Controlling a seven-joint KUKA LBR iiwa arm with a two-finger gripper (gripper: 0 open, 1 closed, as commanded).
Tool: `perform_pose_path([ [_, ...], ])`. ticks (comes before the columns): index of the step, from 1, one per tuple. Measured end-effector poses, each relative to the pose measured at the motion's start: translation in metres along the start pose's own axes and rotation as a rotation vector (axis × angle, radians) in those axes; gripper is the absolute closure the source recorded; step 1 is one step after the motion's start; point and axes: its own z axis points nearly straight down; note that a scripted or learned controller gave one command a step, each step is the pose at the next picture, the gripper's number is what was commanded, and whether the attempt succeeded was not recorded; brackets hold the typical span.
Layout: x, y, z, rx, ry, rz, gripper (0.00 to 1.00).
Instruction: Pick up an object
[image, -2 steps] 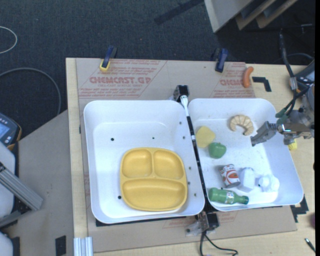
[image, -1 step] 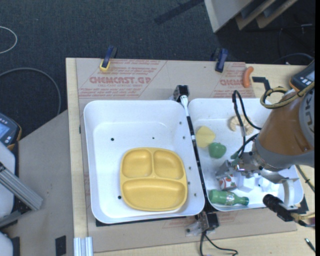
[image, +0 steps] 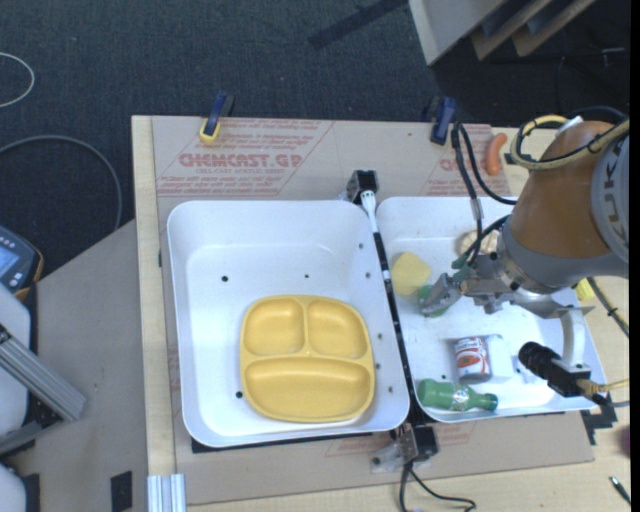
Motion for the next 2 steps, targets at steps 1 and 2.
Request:
perform_pose_path([
  [1, 0.069, -0.026, -0.226, -0.012, 0.003, -0.004, 0.00],
  [2, 0.017, -0.026, -0.356, -0.013, -0.001, 0.009, 0.00],
])
